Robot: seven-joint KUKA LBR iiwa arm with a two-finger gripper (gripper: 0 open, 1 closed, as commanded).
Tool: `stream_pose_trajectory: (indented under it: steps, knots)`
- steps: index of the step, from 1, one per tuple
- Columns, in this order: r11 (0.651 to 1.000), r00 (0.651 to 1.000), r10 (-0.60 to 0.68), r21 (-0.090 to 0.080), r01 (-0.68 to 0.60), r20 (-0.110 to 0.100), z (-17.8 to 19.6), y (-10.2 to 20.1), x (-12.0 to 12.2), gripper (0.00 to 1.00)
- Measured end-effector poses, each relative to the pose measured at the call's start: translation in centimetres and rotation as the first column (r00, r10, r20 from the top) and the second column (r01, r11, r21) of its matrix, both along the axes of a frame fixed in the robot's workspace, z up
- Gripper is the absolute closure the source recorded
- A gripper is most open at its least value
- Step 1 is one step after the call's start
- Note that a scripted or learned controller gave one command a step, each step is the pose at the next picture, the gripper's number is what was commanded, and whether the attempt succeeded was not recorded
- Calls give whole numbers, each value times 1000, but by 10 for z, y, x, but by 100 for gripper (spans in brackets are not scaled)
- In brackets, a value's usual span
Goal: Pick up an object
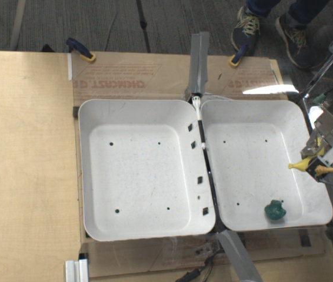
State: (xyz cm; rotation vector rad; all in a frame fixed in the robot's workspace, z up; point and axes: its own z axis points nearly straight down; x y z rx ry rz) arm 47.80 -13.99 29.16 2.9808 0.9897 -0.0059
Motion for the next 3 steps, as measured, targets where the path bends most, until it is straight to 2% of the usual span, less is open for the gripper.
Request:
stream_pose_trajectory:
  steps: [1,2,3]
  knots:
    - [1000,1000,1,0,-1,0,0,0,0,0]
    - [997,997,75,1,-75,-3,-87,-43,94,0]
    - [998,998,-67,3,67,-1,-201,-37,33,0]
